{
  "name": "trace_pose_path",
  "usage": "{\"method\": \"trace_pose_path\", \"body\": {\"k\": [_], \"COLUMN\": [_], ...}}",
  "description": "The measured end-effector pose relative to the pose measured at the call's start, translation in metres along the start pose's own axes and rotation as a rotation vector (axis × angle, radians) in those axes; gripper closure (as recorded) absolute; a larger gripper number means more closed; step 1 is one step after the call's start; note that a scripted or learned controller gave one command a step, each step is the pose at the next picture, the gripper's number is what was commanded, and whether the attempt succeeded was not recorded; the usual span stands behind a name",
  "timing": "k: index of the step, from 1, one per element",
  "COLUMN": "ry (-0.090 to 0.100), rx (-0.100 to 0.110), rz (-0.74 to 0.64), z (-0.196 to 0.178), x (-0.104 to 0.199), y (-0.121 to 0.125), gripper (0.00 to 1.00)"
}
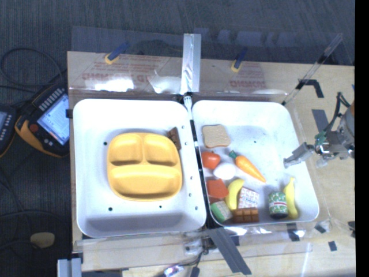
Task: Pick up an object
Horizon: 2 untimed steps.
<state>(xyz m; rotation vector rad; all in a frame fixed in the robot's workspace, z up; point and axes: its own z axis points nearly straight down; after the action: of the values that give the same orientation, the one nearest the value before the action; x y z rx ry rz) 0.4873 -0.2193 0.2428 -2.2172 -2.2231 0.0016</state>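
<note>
We see our hand point(328, 146) at the right bin's point(253, 111) right rim, its opening impossible to tell, the banana point(291, 198) lying nearest, below-left, long axis upright.

Two white bins point(86, 172), one yellow tray point(144, 165), two bananas point(291, 196) (both yellow)

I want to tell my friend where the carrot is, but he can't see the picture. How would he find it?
Look in the right-hand white bin, the one crowded with toy food. Near its middle, just right of the white egg and below the slice of bread, lies the carrot. It is the only long, pointed orange thing with a green top, lying at a slant.
</note>
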Motion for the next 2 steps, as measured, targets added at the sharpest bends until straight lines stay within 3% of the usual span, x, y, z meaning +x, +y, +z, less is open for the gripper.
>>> {"method": "trace_pose_path", "body": {"k": [1, 2], "ry": [-0.001, -0.002], "rx": [0.0, 0.001], "rz": [0.008, 0.178], "z": [0.057, 0.022], "x": [0.051, 0.051], "y": [0.061, 0.092], "gripper": [0.0, 0.0]}}
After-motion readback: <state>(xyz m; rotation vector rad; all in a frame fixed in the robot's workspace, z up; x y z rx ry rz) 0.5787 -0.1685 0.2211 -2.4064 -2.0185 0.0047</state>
